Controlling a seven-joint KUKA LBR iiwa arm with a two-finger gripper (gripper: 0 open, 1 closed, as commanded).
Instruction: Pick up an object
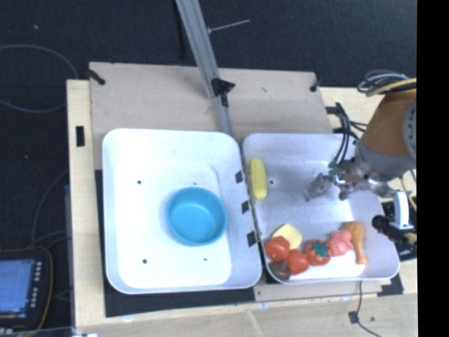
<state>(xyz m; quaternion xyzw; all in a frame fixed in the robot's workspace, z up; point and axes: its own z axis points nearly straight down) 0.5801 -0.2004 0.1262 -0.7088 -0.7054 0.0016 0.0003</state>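
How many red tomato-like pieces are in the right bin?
3, clustered at the near edge: one beside the yellow block, one just below, one with a green top. Others may hide underneath.

Lighting is bright and even from overhead, so the 2 white bins nearly wash out: the left bin [140,160] shows almost no surface detail beyond a few dark specks, and the right bin [295,160] reads slightly greyer. Shadows are soft and short, hugging the blue bowl [196,216] and the bins' rims. The picture is mildly soft and grainy throughout, and the dark floor around the bench [154,97] is underexposed.
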